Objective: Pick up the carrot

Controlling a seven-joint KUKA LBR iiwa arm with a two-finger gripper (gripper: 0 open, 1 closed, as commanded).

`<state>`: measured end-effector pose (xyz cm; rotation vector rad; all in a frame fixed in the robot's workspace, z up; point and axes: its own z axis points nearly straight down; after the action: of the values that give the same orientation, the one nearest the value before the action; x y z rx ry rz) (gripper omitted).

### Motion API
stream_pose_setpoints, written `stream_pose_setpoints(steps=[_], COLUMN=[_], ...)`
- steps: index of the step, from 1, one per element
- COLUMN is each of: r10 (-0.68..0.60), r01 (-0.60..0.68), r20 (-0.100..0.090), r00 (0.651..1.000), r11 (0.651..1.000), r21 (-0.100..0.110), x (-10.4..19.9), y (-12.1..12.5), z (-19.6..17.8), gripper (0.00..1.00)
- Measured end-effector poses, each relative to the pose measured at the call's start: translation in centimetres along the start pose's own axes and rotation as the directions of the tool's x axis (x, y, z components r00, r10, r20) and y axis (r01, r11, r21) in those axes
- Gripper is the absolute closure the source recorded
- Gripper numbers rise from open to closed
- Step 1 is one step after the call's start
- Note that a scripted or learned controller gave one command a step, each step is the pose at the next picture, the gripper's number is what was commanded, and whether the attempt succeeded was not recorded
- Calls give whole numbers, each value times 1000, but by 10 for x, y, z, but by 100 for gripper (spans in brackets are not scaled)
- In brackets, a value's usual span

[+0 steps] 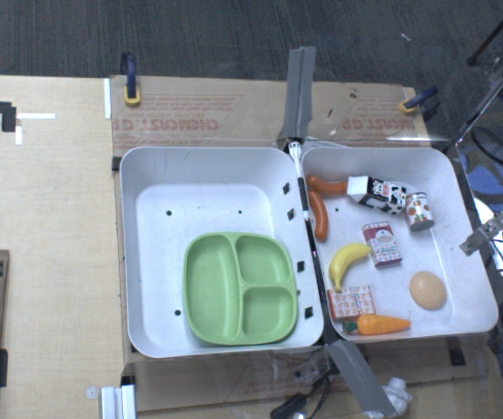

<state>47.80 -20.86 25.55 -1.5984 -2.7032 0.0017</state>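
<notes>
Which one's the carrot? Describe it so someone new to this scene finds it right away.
Start at the right-hand white bin, the one crowded with play food, and go to its near edge. The carrot lies flat along that edge, just below a small red-and-white carton and left of a tan egg. It is the only orange, tapered piece there; the sausages near the divider are redder and blunt-ended.

Mirrored "CHEMCAST GP" on cardboard [234,112]

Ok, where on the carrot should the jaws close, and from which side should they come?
Grip the carrot at its thick middle, coming straight down with the jaws across its width. It lies flat, pointing right, near the right bin's front wall, with a small red-and-white carton close behind its green end.
</notes>
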Motion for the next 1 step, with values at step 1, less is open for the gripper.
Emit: stream_pose_setpoints(steps=[1], r10=[0], r01=[0], r20=[1], r00=[1000], r11=[1000], r21=[0], x=[0], y=[1], z=[-9], gripper=[100])
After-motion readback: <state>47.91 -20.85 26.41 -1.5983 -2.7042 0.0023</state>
